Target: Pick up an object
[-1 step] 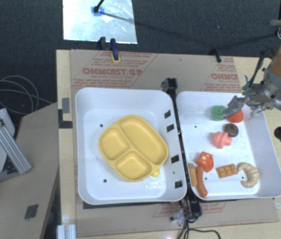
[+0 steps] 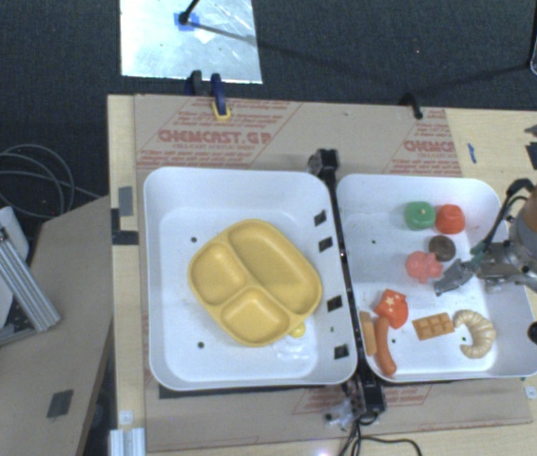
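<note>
The right bin holds small toy foods — a pink round piece lies just beside the claw, whose grip state I cannot tell.

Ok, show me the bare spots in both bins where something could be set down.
Left bin: bare floor along the back wall and left wall around the yellow divided plate. Right bin: an open patch at its back left, between the divider and the green piece. The right bin's front and right side are crowded, from the croissant to the gripper.
</note>
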Motion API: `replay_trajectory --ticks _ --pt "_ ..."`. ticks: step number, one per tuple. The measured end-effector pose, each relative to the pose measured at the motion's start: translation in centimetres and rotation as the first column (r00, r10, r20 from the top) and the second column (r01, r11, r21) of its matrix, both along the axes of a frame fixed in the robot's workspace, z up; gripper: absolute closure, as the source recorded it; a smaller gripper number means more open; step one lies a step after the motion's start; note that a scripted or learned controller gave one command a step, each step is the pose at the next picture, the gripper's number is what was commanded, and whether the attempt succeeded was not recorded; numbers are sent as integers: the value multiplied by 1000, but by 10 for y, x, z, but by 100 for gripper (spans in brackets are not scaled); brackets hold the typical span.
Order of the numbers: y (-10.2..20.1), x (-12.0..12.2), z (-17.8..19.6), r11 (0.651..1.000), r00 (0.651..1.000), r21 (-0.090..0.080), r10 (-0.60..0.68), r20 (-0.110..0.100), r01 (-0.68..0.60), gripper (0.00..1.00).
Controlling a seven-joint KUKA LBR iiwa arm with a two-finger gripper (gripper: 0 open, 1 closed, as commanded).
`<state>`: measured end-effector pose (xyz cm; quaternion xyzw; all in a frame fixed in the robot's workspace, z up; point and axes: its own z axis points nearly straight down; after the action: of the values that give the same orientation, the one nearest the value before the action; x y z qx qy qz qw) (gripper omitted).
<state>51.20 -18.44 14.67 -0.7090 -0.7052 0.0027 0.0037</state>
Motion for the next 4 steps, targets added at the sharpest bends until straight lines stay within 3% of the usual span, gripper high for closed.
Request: replay_trajectory --ticks 1,2,3,4 --pt "47 7 -61 1000 1000 -3 7 19 -7 0" --pt "2 36 -61 1000 1000 -5 5 15 -5 0" --pt "40 -26 -63 1000 1000 2 6 5 -6 0" --pt "12 73 -61 1000 1000 -6 12 21 -12 0"
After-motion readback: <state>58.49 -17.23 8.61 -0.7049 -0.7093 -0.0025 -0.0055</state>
